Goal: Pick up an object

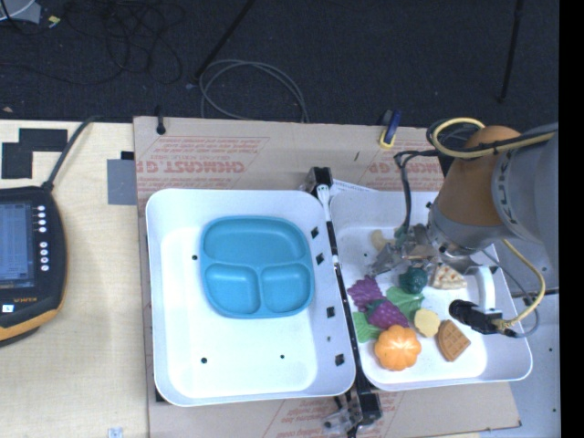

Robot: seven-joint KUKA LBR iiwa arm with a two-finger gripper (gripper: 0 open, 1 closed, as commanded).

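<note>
Camera view, looking down at a slant: you have a bench topped with a brown cardboard sheet (228,153) printed with red lettering, and two shallow white bins side by side on it. The left bin (173,336) holds a blue divided plate (255,265) with three compartments, lying flat near the bin's middle. The right bin (511,359) carries the small items, bunched toward its near half: an orange pumpkin-like piece (398,348) at the front, a purple grape cluster (376,303) just behind it, green leafy bits (401,295) beside the grapes, a pale yellow lump (426,321), a brown cracker-like piece (453,339) and a dark green round piece (415,280).

The arm (484,194) reaches in from your right, orange band over grey, cables looped around it. Its gripper (408,255) sits low over the right bin's middle, just above the dark green piece and the leafy bits. Whether the jaws are released or clenched, you cannot tell from here; the wrist hides them.

Beyond the bench: dark carpeted floor (109,35) with loose black cables. At the left, a control pendant (27,254) rests on a pale wooden table (82,363).
</note>
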